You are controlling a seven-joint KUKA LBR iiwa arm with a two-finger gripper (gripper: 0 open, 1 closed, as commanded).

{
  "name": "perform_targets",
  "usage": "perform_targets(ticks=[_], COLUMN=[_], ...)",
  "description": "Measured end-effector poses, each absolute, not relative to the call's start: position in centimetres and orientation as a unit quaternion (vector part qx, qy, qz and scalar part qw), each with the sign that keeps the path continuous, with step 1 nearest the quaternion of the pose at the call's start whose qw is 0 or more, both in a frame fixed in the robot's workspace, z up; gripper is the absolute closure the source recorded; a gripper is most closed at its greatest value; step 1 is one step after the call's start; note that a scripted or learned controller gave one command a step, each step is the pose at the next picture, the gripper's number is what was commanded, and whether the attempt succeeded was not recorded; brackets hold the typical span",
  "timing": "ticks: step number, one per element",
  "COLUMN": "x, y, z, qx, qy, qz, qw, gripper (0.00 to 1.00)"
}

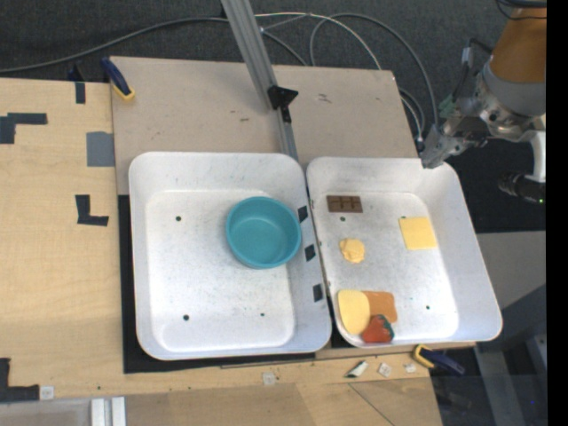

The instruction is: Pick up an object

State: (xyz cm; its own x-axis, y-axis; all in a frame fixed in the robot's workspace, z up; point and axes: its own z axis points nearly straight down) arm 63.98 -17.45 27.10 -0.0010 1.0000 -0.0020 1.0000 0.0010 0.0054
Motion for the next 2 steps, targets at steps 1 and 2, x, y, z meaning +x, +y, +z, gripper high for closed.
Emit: perform_targets(ticks=[1, 2], x=[62.8, 61.2], y=[-11.3, -5.2], z=[27.0, 26.8], qx=[0.705, 0.705], qy=[0.709, 0.71], qz=[0.0003, 0.0001], qw=[-0.001, -0.001], gripper=[1.0, 1.0])
